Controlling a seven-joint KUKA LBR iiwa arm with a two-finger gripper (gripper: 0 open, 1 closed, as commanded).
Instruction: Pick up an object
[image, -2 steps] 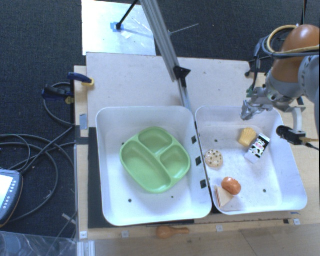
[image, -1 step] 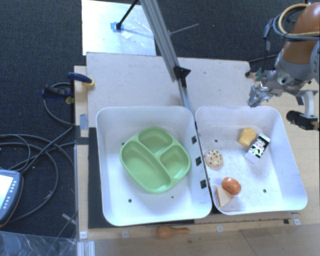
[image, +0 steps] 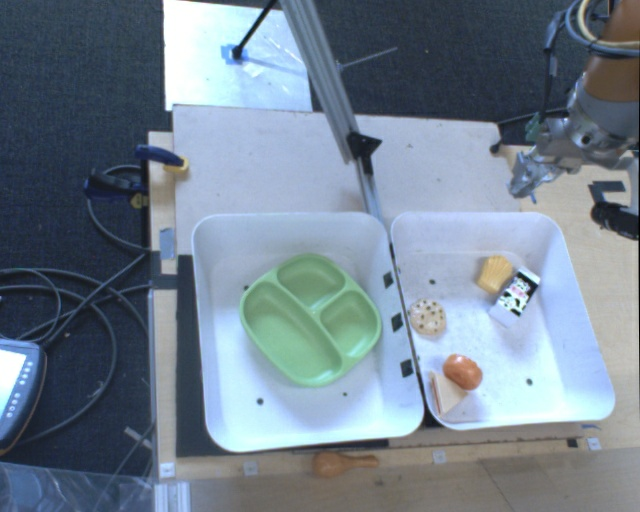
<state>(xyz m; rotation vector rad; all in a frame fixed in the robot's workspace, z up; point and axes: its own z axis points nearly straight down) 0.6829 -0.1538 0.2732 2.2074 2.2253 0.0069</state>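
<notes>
1. Gripper (image: 524, 186) sits at the far right of the camera view, above the back rim of the right bin (image: 585, 330), outside the bin's floor. Nothing is visible between its tips. Whether it is open or closed cannot be told at this size and angle.

2. Candidate objects all lie in the right bin: a tan block (image: 494, 273) near the back, a small white carton with dark markings (image: 515, 294) just beside it and possibly touching it, a round speckled cookie (image: 428, 318) near the left wall, an orange rounded item (image: 462, 371) toward the front, resting against a tan wedge (image: 442, 396).

3. Left bin (image: 215, 390) holds a green divided plate (image: 311, 318); judged too wide and flat for a two-finger pinch.

4. Handling estimate, judged from looks alone: all appear to be toy food, light and rigid, not fragile.
   - Carton: flat parallel sides, best purchase across its narrow width. The neighbouring block may crowd one finger.
   - Cookie: low disc standing apart from the rest but near the wall; grip across the diameter. Fingers must reach the bin floor.
   - Orange item: smooth and curved, likely to squirt out unless pinched at its widest part.

5. The carton and tan block are the objects nearest the gripper.
</notes>
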